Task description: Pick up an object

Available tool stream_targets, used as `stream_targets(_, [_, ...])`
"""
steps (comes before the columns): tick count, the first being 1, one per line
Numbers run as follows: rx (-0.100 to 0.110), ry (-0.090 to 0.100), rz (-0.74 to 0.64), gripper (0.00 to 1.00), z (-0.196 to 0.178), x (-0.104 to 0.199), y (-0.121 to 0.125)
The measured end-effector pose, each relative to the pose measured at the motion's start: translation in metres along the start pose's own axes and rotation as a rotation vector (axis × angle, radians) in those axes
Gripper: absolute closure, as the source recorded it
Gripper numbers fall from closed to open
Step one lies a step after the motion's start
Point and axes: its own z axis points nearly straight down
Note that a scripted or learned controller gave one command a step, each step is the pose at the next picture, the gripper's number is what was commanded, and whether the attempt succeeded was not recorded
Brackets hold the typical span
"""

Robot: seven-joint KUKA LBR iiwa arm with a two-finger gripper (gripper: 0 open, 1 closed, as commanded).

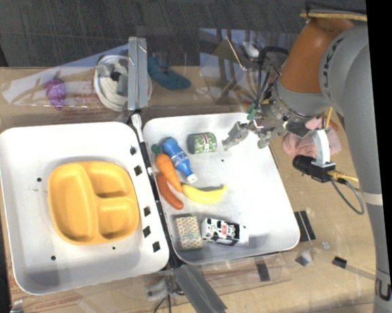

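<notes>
Camera view: gripper point(237, 134) sits over the upper right part of the right bin point(271, 200), near the bin's top edge. Whether its jaws are open or closed cannot be told at this slant; nothing is seen between them. The grey metal tip points left toward the can point(202, 143), which lies just beside it on the bin floor, apart from the tip.

Left of the can, a blue bottle point(176, 157) with a white cap lies tilted, cap end pointing down-right. A carrot point(168, 171) with a green top lies against the bottle's left side, and a red-orange chilli-like piece point(169, 194) lies below the carrot along the bin's left wall. A banana point(204, 194) lies just under the bottle's cap, curved, near the bin's middle.

Along the bin's lower edge: a tan sponge-like block point(187, 231) and, touching its right side, a small black-and-white packet point(223, 231).

Left bin point(18, 154) holds a yellow tray point(94, 200) with three compartments, set left of centre.

The arm point(323, 52), grey with an orange band, enters from the right, wrist above the right bin's top-right corner. Cables hang around the wrist.

Behind the bins, on the bench: a white coil point(113, 84), a purple item point(56, 92), a teal item point(167, 75).
</notes>
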Motion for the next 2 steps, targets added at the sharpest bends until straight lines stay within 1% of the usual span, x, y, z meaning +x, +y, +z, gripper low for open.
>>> stream_targets(1, [-0.003, -0.001, -0.156, 0.0, 0.117, 0.041, -0.023])
stream_targets(2, [-0.002, 0.0, -0.22, 0.0, 0.118, 0.039, -0.098])
